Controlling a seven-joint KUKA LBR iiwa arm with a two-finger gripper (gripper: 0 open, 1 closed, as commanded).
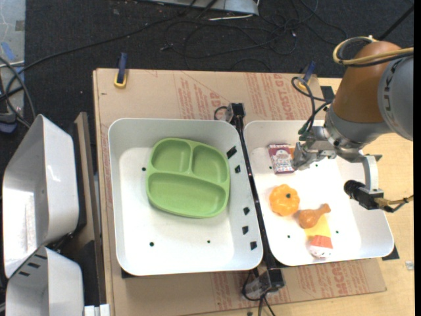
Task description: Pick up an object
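From my seat I see the arm point(371, 91) reaching in from the right over the right bin point(368, 245), its orange band high above the wrist and the jaws point(301, 158) down near the bin's upper left part. They sit just beside the right edge of a small pink packet point(281, 158) that lies flat on the bin floor near the divider; I cannot make out whether metal touches the packet. I cannot tell how far the jaws stand apart either, since the wrist body hides them from this slant, and I see nothing lifted between them. Below the packet, well apart from the jaws, an orange pumpkin point(284, 199) rests on the bin floor. Just right of it and lower lies a brown drumstick point(312, 215), tilted, its thick end near the pumpkin. Touching the drumstick's lower side is a small toy point(320, 240) in yellow, white and red, near the bin's front rim. The left bin point(125, 196) holds a green tray point(189, 177) with three compartments, lying flat and slightly turned, in the middle of the bin. Both bins sit side by side on a cardboard-covered tabletop point(164, 87), with a yellow-handled clamp point(121, 71) at its far left edge. Cables run across the dark floor beyond.
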